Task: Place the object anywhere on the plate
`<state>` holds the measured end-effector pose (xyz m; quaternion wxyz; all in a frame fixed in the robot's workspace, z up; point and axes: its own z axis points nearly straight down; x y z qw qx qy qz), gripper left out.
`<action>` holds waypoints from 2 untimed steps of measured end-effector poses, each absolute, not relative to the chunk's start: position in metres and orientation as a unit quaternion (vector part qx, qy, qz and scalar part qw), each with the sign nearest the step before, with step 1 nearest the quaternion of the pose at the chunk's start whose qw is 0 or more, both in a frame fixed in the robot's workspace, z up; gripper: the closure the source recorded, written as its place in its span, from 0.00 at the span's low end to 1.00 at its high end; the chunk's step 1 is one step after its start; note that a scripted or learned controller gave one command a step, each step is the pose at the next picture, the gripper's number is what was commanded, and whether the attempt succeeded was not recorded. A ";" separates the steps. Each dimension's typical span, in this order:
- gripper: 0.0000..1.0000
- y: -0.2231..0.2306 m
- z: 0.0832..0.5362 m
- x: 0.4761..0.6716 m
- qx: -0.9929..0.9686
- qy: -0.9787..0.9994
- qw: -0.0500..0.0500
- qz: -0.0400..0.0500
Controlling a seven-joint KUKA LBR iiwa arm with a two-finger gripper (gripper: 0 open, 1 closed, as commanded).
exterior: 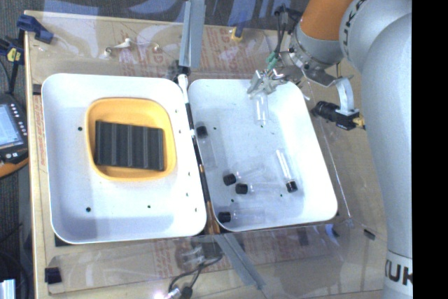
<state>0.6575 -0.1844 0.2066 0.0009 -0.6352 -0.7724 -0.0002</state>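
- Big and grey, the robot arm (381, 115) fills the right side of the picture, with an orange band (336, 0) near the top.
- Its jaws (266, 82) hang over the top edge of the right bin (315, 199). I cannot tell if they are spread or pressed together.
- Clear tubes with black caps lie in the right bin. One tube (285, 169) sits at the lower right and another tube (260, 108) lies just under the jaws.
- Small black caps (235, 183) lie near the bottom of that bin.
- On the left, the left bin (70, 213) holds a yellow plate (129, 112).
- A dark ridged block (130, 145) rests on the plate.
- Both bins sit side by side on the counter (91, 45).
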 end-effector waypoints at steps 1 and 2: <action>1.00 -0.130 0.186 0.651 -0.598 -0.801 0.001 0.001; 1.00 -0.088 0.192 0.629 -0.512 -0.859 0.002 0.001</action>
